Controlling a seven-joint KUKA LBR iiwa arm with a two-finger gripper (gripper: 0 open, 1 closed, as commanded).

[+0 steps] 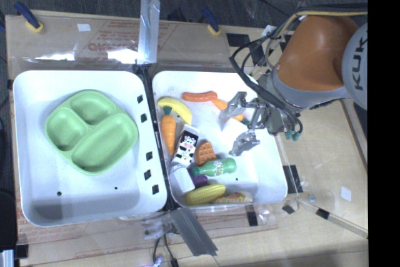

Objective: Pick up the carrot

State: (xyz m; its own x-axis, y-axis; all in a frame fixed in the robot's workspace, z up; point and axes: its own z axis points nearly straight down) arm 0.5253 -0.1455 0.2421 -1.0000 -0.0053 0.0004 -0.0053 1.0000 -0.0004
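Note:
The carrot point(169, 134) is orange with a green top and lies near the left wall of the right bin point(265, 169), just below a yellow banana point(175, 109). My gripper point(240, 124) hangs over the right half of that bin, well to the right of the carrot. Its two fingers are spread apart, one finger point(234, 108) higher and the other lower, with nothing between them. A small orange piece point(232, 113) lies just behind the upper finger.
The right bin also holds a sausage point(200, 97), a black-and-white box point(185, 147), a brown pastry point(204, 152), a green bottle point(214, 167) and a corn cob point(205, 194). A green divided plate point(92, 130) sits in the left bin point(31, 178).

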